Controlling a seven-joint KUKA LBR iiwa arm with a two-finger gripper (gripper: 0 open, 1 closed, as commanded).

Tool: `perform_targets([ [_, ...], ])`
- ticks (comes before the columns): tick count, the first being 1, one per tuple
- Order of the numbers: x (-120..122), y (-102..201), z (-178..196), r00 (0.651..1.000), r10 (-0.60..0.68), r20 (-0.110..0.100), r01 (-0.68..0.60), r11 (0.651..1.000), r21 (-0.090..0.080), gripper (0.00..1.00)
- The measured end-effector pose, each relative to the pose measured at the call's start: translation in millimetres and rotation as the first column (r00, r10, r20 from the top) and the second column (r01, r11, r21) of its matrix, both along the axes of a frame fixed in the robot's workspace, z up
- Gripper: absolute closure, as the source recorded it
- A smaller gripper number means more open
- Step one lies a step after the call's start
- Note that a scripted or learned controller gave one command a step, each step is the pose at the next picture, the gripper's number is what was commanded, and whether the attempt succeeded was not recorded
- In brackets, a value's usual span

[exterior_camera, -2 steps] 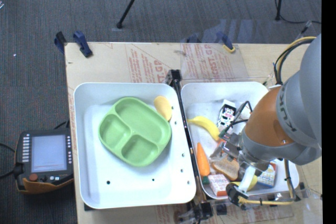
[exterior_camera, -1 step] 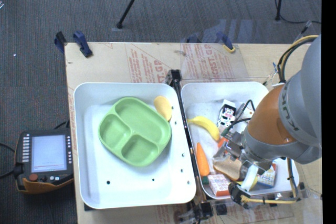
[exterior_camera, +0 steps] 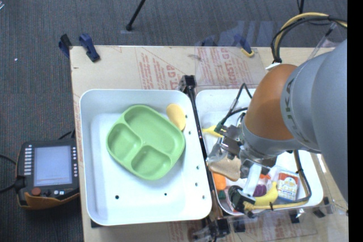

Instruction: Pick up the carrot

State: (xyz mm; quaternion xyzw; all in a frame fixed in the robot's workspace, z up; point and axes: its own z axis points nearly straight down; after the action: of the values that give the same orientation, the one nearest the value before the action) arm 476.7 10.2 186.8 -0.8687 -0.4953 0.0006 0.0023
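Observation:
The carrot (exterior_camera: pixel 219 181) shows as a small orange piece in the right bin (exterior_camera: pixel 207 100), close to its left wall and near the front. A tan, bread-like piece (exterior_camera: pixel 223 168) lies just behind it and partly covers it. My gripper (exterior_camera: pixel 228 149) hangs low over the left part of this bin, a little behind the carrot and above the tan piece. The grey and orange arm hides much of the bin's middle.
In the left bin (exterior_camera: pixel 93 190) sit a green divided plate (exterior_camera: pixel 146 141) and a yellow rounded item (exterior_camera: pixel 176 116) at its far right edge. The right bin also holds a yellow item (exterior_camera: pixel 210 131), a purple item (exterior_camera: pixel 262 183) and a small carton (exterior_camera: pixel 287 187).

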Motion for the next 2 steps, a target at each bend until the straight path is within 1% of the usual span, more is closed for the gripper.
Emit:
perform_targets([
  [1,60.0,60.3,63.4,0.949,-0.316,0.000,0.316,0.949,-0.004,1.00],
  [2,59.2,59.4,62.0,0.949,-0.317,-0.003,0.317,0.949,-0.006,0.00],
])
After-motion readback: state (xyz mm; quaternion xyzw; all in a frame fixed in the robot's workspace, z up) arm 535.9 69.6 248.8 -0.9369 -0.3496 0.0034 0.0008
